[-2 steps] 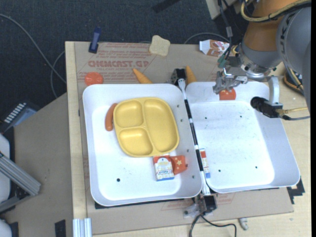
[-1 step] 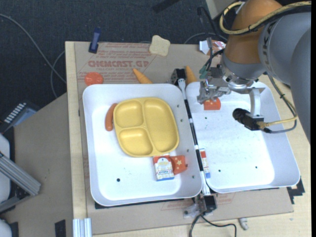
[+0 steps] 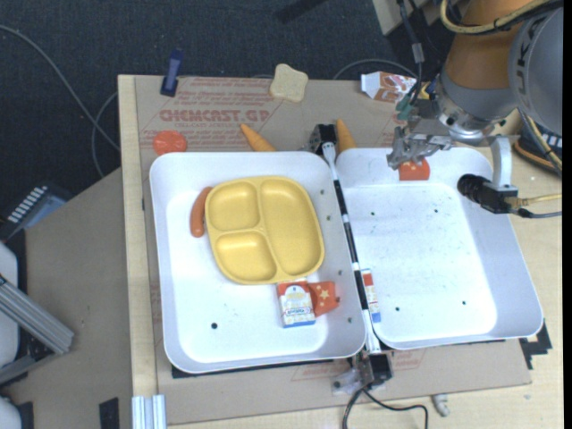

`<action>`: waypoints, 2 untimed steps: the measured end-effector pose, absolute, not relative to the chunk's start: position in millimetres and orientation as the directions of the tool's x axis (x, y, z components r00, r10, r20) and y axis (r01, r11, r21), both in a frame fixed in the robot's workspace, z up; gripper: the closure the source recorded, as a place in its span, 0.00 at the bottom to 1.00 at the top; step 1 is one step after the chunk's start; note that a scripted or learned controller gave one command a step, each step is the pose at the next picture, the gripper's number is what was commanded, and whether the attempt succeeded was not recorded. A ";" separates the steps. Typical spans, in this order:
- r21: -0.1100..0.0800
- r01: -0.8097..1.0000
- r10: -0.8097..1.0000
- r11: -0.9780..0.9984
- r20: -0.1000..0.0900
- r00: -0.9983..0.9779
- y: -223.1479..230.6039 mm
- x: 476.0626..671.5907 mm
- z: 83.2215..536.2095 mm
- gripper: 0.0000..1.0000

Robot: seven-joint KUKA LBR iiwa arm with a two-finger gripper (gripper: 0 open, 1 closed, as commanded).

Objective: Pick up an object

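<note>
My gripper point(image 3: 408, 158) hangs over the far left corner of the right bin point(image 3: 447, 275), close to its back rim. A small red block point(image 3: 415, 171) lies directly under the gripper's tip, touching or nearly touching it; whether it is gripped I cannot tell. In the left bin point(image 3: 179, 311) a yellow divided plate point(image 3: 265, 229) lies in the middle. An orange-red sausage point(image 3: 197, 213) rests against the plate's left side. A small printed carton point(image 3: 297, 305) with a red piece point(image 3: 325, 298) beside it sits in front of the plate.
Behind the bins on the cardboard lie a bread slice point(image 3: 289, 81), a carrot point(image 3: 256, 138), a second carrot point(image 3: 344, 135), an orange disc point(image 3: 166, 141), a blue item point(image 3: 171, 71) and a wrapper point(image 3: 389, 85). A pen-like stick point(image 3: 366, 293) lies along the bins' shared edge.
</note>
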State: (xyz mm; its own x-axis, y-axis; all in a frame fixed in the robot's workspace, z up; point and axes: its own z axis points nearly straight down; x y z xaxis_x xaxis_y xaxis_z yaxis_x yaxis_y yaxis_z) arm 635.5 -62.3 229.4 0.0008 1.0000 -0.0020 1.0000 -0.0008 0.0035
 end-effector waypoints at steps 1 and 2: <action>-0.002 1.000 1.000 0.001 0.001 -0.001 -21.4 607.2 215.7 1.00; 0.001 1.000 1.000 0.002 0.001 -0.002 34.5 614.2 215.3 1.00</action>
State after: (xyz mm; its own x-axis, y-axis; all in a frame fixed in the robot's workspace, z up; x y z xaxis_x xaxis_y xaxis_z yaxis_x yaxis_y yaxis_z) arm 614.2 34.5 215.3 -0.0020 1.0000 0.0013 1.0000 0.0020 0.0014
